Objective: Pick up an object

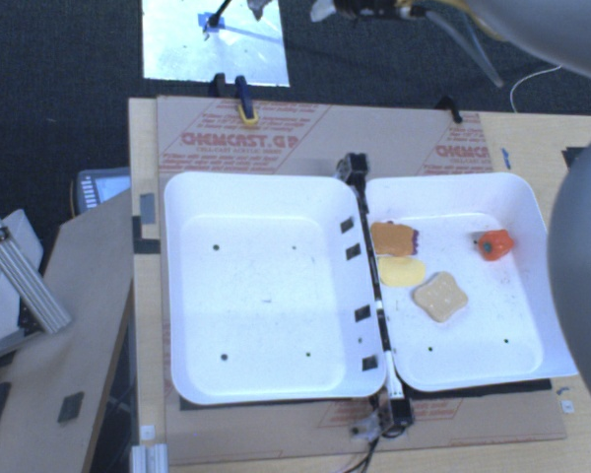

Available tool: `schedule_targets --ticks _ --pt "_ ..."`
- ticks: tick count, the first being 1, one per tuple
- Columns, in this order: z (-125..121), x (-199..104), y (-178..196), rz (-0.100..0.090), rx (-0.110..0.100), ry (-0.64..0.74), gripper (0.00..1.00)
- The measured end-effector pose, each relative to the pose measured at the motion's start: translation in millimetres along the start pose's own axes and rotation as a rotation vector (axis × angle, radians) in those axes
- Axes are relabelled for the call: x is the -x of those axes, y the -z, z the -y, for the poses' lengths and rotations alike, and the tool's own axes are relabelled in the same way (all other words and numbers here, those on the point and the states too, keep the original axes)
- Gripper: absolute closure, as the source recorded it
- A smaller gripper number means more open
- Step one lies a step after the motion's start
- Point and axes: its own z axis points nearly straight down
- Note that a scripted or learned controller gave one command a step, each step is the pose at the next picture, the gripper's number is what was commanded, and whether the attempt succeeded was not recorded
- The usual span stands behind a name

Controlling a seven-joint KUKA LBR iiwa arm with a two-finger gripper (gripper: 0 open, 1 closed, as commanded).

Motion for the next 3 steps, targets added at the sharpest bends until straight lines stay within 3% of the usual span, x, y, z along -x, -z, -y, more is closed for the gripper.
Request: schedule_targets --ticks 1,2,3 --pt "0.0 -0.5 11.4 -0.001 0.002 0.004 1.00" --pt "0.1 -0.5 11.2 -0.001 0.002 0.004 0.00" --pt "0.2 -1.1 22.7 -0.002 0.005 0.008 1.00"
